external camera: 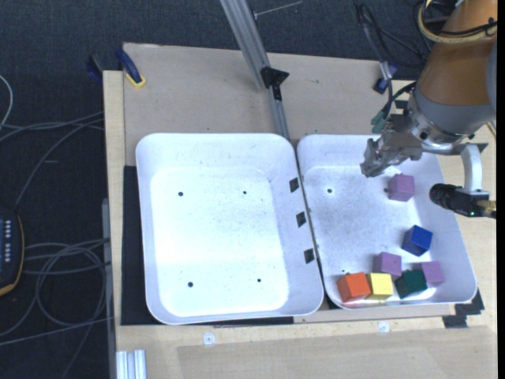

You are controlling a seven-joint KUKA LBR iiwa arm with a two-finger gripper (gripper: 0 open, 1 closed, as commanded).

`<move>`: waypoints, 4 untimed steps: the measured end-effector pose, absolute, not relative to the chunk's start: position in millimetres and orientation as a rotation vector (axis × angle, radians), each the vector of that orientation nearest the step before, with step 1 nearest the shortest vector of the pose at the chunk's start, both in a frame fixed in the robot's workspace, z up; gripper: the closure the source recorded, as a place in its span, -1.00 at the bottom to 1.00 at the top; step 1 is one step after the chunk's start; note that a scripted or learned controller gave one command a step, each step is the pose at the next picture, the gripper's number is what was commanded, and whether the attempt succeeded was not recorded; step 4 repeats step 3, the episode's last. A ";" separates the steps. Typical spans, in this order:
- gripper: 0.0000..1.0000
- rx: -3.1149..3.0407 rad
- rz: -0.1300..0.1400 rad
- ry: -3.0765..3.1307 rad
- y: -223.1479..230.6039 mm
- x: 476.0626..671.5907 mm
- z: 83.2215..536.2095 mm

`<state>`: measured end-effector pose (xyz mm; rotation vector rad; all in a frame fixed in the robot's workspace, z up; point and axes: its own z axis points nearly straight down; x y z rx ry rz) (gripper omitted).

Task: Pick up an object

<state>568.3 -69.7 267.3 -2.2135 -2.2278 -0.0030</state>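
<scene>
The right bin (pixel 347 223) holds several small blocks. A purple block (pixel 401 186) lies alone near its upper right. A blue block (pixel 417 239) sits lower down. Along the front wall are an orange block (pixel 354 286), a yellow block (pixel 381 284), a green block (pixel 410 283) and two more purple blocks (pixel 388 262) (pixel 432 272). My gripper (pixel 373 166) hangs over the bin's upper middle, just left of and above the lone purple block. I see nothing in it.
The left bin (pixel 213 227) lies beside the right one, with black clips (pixel 301 219) along the shared rim. A slanted metal pole (pixel 252 46) rises behind the bins. A black camera unit (pixel 458 200) juts in at the right.
</scene>
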 end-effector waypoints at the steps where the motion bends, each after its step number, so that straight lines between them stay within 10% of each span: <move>1: 1.00 -2.211 -0.001 -2.227 -12.9 582.7 251.5; 4: 1.00 -2.216 -0.004 -2.228 88.9 627.6 239.4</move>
